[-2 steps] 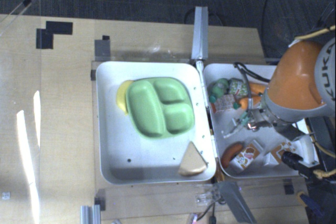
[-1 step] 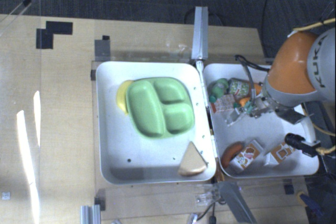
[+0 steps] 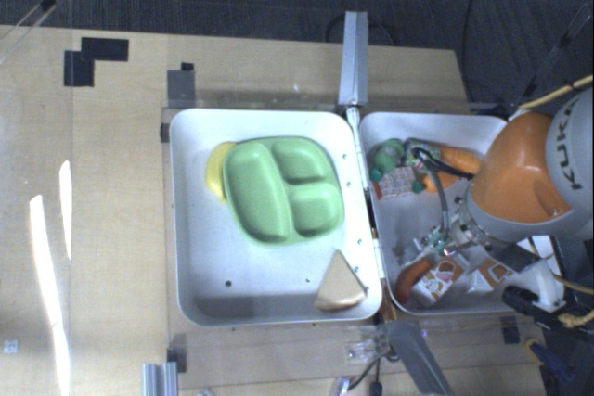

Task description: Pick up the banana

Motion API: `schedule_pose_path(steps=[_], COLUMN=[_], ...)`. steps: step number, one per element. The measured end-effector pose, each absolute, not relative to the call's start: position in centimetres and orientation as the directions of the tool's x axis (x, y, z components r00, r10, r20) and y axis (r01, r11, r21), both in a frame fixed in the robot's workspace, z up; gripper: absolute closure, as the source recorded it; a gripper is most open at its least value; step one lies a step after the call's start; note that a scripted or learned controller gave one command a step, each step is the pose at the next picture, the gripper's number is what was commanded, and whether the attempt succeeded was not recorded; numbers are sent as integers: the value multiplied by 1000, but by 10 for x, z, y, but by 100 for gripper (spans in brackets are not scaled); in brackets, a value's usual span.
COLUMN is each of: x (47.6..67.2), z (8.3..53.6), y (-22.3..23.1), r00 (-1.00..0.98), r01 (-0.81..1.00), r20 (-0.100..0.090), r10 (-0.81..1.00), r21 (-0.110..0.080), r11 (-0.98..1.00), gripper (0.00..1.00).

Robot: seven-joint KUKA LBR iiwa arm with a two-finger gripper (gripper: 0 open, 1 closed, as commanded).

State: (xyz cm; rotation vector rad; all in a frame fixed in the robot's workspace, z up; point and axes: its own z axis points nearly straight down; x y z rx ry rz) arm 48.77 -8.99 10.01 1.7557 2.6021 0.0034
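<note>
banana (image 3: 215, 172): left bin (image 3: 186, 227), yellow edge poking out from under the green tray's (image 3: 281, 188) left side
handling: we judge it light, soft, bruisable; take the exposed edge
hand (image 3: 444, 235): over right bin (image 3: 390, 227), well apart; we can't tell its opening

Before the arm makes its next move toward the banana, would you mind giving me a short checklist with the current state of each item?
1. Banana located: ok, a yellow edge shows in the left bin.
2. Banana free to grasp: not ok, the green tray lies over most of it.
3. Arm above the banana's bin: not ok, it is over the right bin.
4. Gripper state: cannot tell.
5. Gripper free of clutter: cannot tell, packets lie close beneath.
</note>
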Motion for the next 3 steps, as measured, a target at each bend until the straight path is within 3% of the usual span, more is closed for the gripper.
schedule_pose_path(steps=[1,2,3], x=[491,493,526], z=[90,242,90], y=[-167,-206,-122], r00=[-496,-377,-319], r01=[868,926,948], r20=[-9,-7,-5], r10=[868,926,948], r21=[10,7,12], r11=[496,377,319], gripper=[0,0,0])
